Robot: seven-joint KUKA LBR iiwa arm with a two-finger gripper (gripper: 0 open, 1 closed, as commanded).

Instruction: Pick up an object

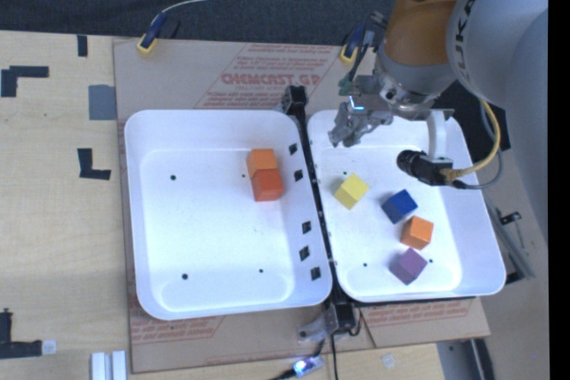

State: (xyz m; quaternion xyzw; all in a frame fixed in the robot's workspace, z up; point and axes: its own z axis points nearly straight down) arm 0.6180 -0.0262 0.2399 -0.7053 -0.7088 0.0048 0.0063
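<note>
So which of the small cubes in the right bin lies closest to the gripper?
The yellow cube, just below the gripper. The blue cube, orange cube and purple cube lie farther down the right white bin.

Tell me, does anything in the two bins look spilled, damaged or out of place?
Nothing stands out. One orange block sits in the left bin; yellow, blue, orange and purple cubes sit apart in the right bin.

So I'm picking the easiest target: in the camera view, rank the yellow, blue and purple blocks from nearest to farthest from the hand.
From the hand:
1. Yellow block, just below it, right bin's left side.
2. Blue block, mid-bin.
3. Purple block, near the front edge.
</note>
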